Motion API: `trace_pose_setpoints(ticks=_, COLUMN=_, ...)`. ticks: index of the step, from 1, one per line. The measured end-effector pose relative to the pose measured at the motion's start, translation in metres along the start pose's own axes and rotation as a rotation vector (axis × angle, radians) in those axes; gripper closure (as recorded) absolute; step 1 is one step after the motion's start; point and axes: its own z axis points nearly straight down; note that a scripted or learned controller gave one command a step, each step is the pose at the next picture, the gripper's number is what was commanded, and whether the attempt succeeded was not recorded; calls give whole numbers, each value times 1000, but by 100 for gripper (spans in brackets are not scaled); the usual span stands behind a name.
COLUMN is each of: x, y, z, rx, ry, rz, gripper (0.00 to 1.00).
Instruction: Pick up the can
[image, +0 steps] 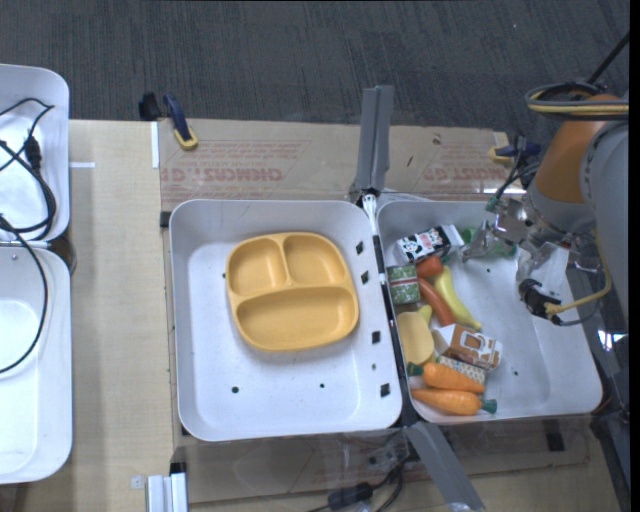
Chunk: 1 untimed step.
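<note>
Camera view: the task appears to be in the approach step. The gripper (487, 243) is hanging over the far end of the right bin (560, 370), at the end of the grey and orange arm. Whether it is spread or closed I cannot tell, since the wrist and cables are blurring its tip; nothing is visibly sitting in it.

The can (403, 285), small and green-labelled, is lying well to the gripper's left and nearer the camera, up against the bin's left wall. It is not yet being lifted.

The next move, as I judge it, is calling for a shift left and toward the near side, then a descent straight over the can.

Clutter is crowding that path. A black-and-white milk carton (425, 243) is lying between the gripper and the can, just beyond the can. An orange carrot-like piece (432, 290) is pressing beside the can on the gripper's side, with a banana (455, 300) next to it. Nearer the camera, a pale yellow piece (415, 340), a small box (472, 347) and two carrots (450, 390) are piling up. The wall is leaving little room on the can's far side, so a slip onto a neighbour is looking likely.

In the left bin (200, 380), a yellow divided plate (293, 290) is sitting well away.
</note>
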Motion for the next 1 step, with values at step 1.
trace_pose_setpoints(ticks=1, x=0, y=0, z=0, rx=0, ry=0, rz=0, gripper=0)
